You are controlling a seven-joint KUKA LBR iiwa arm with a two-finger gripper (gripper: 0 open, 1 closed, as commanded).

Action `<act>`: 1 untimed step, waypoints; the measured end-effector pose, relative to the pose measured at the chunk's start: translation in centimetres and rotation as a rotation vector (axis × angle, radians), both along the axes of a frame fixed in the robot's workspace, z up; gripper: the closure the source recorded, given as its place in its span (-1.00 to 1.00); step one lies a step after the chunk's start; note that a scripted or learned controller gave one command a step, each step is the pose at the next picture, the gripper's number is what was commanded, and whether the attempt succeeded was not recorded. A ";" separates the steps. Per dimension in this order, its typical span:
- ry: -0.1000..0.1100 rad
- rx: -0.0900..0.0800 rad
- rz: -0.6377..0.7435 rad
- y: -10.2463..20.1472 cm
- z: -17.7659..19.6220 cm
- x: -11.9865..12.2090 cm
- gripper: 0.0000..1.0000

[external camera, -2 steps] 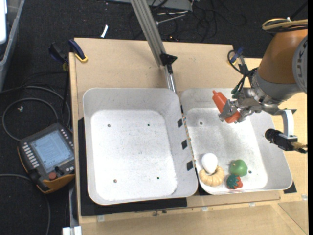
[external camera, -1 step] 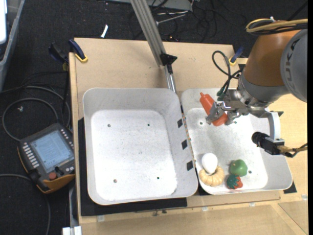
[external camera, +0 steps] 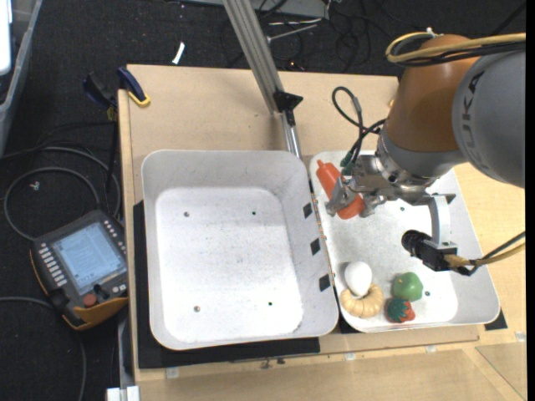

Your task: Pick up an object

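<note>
My gripper [external camera: 344,194] is low over the far left corner of the right bin [external camera: 468,307]. It sits right on an orange-red carrot-like object [external camera: 328,175] that lies by the bin's left wall. The object's two ends stick out on either side of the gripper tip, and its middle is hidden. At the bin's near edge lie a white egg [external camera: 358,276], a tan squash-shaped piece [external camera: 364,304], a green apple [external camera: 408,286] and a small red and green piece [external camera: 399,311].
The left bin [external camera: 167,174] lies beside the right one, and their walls meet just left of the gripper. A black part on a cable [external camera: 420,246] hangs over the right bin. A metal pole [external camera: 255,44] slants in from the back.
</note>
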State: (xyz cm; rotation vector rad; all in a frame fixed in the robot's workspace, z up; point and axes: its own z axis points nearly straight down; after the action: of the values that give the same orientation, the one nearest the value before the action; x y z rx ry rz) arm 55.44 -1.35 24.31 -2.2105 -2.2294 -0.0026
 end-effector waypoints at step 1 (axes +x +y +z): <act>0.003 -0.001 -0.001 4.7 -0.9 -1.9 1.00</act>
State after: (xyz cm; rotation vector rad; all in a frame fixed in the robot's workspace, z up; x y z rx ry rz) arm 53.56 3.37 23.36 -2.2106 -2.2276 0.0019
